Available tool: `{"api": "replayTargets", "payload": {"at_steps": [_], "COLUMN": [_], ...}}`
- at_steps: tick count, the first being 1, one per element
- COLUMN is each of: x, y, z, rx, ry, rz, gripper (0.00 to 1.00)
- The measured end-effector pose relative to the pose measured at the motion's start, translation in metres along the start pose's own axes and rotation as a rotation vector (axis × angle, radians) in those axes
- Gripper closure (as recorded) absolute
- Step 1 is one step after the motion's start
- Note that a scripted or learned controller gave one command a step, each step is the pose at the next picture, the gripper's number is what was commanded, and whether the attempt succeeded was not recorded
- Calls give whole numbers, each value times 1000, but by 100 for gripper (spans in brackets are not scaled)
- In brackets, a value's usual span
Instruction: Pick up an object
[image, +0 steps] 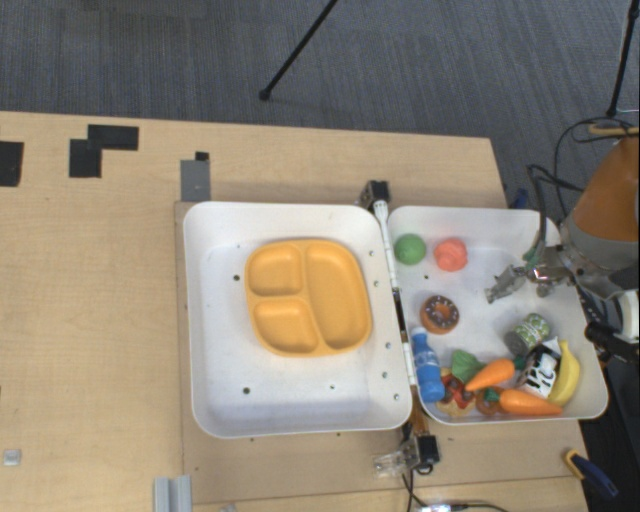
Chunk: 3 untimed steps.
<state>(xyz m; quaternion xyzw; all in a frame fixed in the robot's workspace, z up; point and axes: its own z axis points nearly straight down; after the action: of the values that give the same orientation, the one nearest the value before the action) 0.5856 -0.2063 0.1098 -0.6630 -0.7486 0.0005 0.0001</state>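
Above: gripper (505, 284) hovers at frame right w/ jaws parted, nothing between them. Nearest target, pink ball (451, 254), sits upper centre of right bin (600, 395); prob. light, smooth, apt to roll, so pinch across its widest part.

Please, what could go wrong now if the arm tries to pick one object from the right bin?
1. The carrots, banana and blue bottle lie crowded at the near wall, so a grasp there may catch two things or slip.
2. The gripper hangs over bare floor; closing here would likely catch nothing.
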Motion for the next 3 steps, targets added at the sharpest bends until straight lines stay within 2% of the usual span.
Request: {"api": "replayTargets", "payload": {"at_steps": [1, 2, 3], "x": [7, 6, 66], "y": [-56, -54, -74], "z": [23, 12, -58], "rx": [-8, -14, -4], "ry": [-4, -6, 0], "rz": [-97, -97, 9], "gripper": [0, 100, 100]}}
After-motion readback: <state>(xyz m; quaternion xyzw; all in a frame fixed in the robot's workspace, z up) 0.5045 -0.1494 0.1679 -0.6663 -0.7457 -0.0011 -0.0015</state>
